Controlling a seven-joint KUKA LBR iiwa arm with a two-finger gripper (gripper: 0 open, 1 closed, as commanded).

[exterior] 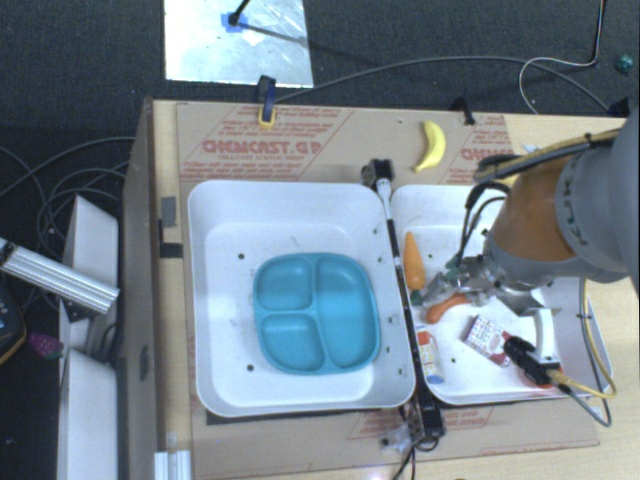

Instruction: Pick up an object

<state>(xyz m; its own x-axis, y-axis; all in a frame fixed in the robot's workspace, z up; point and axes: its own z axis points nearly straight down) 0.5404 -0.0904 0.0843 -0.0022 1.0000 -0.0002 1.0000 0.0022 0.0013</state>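
My gripper (447, 284) is low in the left part of the right bin (440, 211), at the end of the grey arm with its orange band. An orange sausage-shaped piece (446, 309) lies right under it, touching or nearly touching the gripper tip. An orange carrot (412, 257) lies just to the left, along the bin's left wall. A red and white packet (485, 336) lies to the lower right of the gripper. A small white and red tube (428, 354) rests near the bin's front left corner.
The left bin (225, 218) holds a blue divided plate (316, 311). A yellow banana (432, 146) lies on the cardboard behind the right bin. A divider rail (397, 268) runs between the two bins. Cables trail off the bench at the left and back.
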